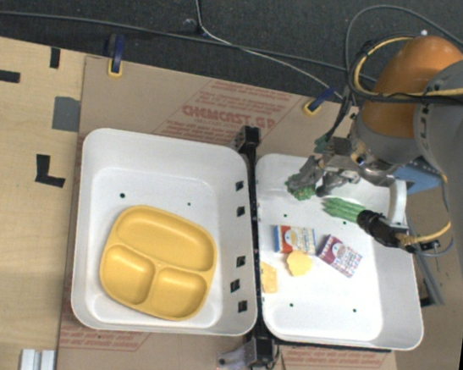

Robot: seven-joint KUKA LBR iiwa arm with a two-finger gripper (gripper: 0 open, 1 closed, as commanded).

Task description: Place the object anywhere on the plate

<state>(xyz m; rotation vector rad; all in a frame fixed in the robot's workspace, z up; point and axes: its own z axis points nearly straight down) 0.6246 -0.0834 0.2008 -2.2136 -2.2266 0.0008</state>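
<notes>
Yellow plate (158, 262) in left bin (92, 203) near its front edge — three compartments. Right bin (392, 322): gripper (308, 185) at rear left corner, closed on green object (302, 192) — another green piece (343, 208) beside, packets (295, 239) mid-bin.

Yellow plate (158, 261), white bins (92, 203), green object (342, 208)

Arm (450, 91) showing in the upper right of the frame: smooth grey casing, rounded links. A glossy orange band (413, 81) is wrapping the segment above the wrist. A thin yellow-and-black cable (378, 51) is looping around the orange section; another is curling at the right edge lower down. A black fitting (377, 226) is projecting below the wrist. The tool (318, 179) is appearing as grey metal parts, details blurring.
</notes>
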